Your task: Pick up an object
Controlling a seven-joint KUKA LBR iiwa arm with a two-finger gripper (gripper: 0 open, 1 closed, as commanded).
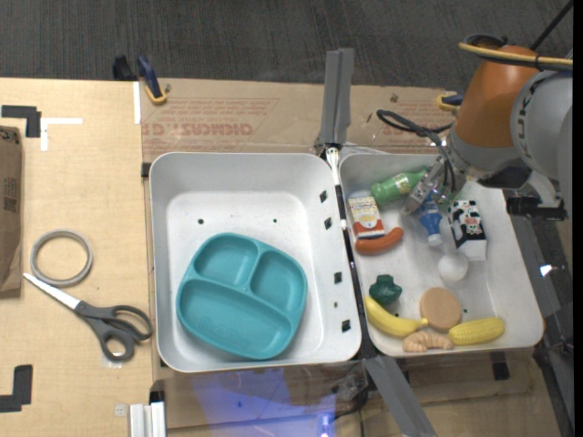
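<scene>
Arm: the grey arm with its orange band (492, 98) reaches in from the right, over the far end of the right bin.
Gripper: the gripper (435, 194) is low in the right bin (499, 285), at its far end, between a green bottle and a blue bottle.
Gripper state: open or closed cannot be told from this view, and nothing is visibly held.
Green bottle: the green bottle (393, 188) lies on its side just left of the gripper, with one end right at it.
Blue bottle: the blue bottle (432, 222) lies just below the gripper; whether they touch cannot be told.
Mid bin: a small orange-and-white carton (363, 210) has a sausage (379, 239) against its near edge; a black-and-white box (467, 228) sits near the right wall with a white ball (453, 267) just beside it.
Near end: a dark green pepper (385, 289), a banana (392, 317), a round tan disc (441, 308) and an ear of corn (475, 331) lie close together.
Left bin: the left bin (228, 176) holds a teal divided plate (241, 294).
Desk: on the desk (73, 180), left of the bins, lie scissors (91, 315) and a tape roll (36, 258).
</scene>
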